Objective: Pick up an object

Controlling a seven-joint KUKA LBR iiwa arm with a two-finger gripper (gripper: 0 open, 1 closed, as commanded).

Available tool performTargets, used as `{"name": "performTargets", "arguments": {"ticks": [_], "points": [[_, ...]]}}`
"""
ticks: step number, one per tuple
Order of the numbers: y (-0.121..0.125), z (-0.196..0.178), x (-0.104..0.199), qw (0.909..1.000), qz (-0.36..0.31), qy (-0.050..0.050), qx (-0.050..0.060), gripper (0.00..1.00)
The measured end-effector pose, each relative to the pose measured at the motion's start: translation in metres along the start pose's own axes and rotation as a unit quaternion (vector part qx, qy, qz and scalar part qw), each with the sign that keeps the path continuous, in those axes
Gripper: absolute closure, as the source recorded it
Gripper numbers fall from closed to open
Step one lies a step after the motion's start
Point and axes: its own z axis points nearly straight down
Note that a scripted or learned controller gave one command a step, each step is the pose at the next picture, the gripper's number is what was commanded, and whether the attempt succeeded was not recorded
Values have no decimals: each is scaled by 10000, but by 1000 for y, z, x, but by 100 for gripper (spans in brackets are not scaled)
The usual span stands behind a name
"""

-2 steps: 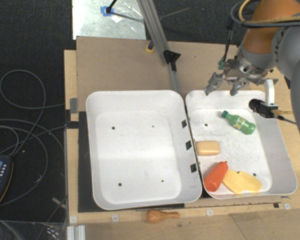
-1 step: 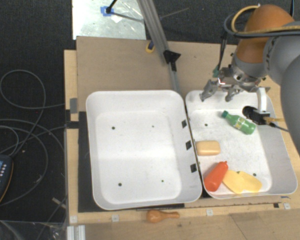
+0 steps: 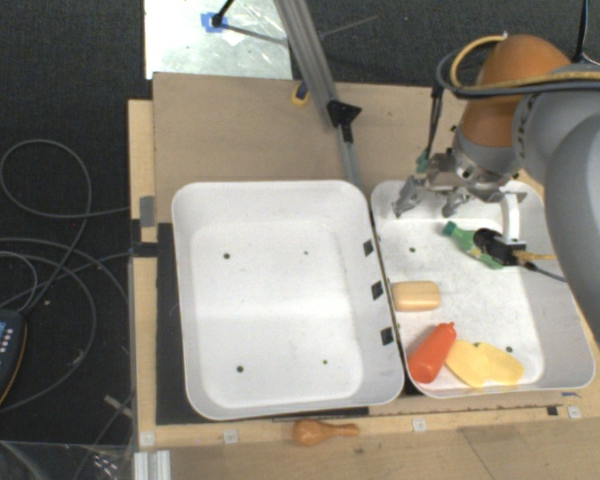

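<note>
While the gripper hangs spread and empty over the far end of the right bin, the green toy lies just beside it, likeliest target. Block, red piece and yellow piece lie nearer the front.

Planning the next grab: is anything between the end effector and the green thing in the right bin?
Nothing visible blocks it. The end effector hangs over the back of the right bin; the green thing lies just in front of it, bare bin floor between. The beige block sits farther forward.
</note>
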Motion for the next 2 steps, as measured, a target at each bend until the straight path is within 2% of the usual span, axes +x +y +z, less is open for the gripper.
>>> {"name": "performTargets", "arguments": {"ticks": [1, 2], "points": [[2, -14, 0, 10000, -5, -4, -35, 100], [8, -67, 10, 10000, -27, 1, -54, 100]]}}
